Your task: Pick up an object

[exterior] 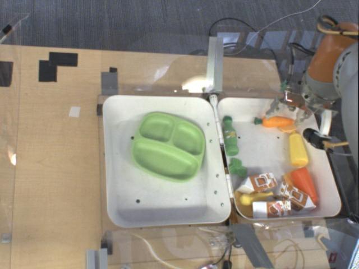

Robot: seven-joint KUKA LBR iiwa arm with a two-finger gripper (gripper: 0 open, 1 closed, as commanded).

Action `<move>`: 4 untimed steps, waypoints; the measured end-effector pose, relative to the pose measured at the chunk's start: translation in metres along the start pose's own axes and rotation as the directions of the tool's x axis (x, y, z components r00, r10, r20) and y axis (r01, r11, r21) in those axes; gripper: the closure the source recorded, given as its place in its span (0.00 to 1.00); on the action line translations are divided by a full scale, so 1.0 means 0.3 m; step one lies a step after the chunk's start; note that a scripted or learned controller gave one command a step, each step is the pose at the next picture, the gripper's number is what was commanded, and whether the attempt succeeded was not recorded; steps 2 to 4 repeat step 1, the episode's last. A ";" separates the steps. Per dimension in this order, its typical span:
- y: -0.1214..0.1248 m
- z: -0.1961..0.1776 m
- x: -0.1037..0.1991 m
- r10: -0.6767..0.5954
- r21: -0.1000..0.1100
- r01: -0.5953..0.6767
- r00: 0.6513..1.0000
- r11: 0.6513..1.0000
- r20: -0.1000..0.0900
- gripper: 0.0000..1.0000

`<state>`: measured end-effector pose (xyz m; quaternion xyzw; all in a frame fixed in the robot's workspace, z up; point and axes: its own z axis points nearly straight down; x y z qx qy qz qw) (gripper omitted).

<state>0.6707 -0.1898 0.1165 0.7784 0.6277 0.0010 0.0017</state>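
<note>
Hovering at the far right corner of the right bin (334,167), the end effector (291,102) is sitting just above the orange carrot (279,122), and its state is impossible to make out from this slanted view. Nothing is showing between its tips. Behind it the arm's orange band (328,58) is leaning in from the right edge.

That carrot is lying along the bin's far wall, its green tip pointing left. Just toward the near side, a yellow bottle (298,149) is resting lengthwise, and beyond it an orange-red cone (305,185) is pointing toward the near right corner. Small brown-and-white cartons (262,181) are crowding the near wall beside a yellow banana-like piece (251,197). A green bottle (229,134) is lying along the divider side, with a small green block (236,166) just below it.

A green divided plate (168,145) is occupying the left bin (120,206), sitting apart from all walls. Both bins are resting on the wooden counter (50,167).
</note>
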 end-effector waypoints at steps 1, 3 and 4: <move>0.000 0.098 0.025 -0.238 -0.005 0.238 0.971 0.971 0.001 0.00; 0.000 0.098 0.025 -0.238 -0.005 0.238 0.971 0.971 0.001 0.00; 0.000 0.098 0.025 -0.238 -0.005 0.238 0.971 0.971 0.001 0.00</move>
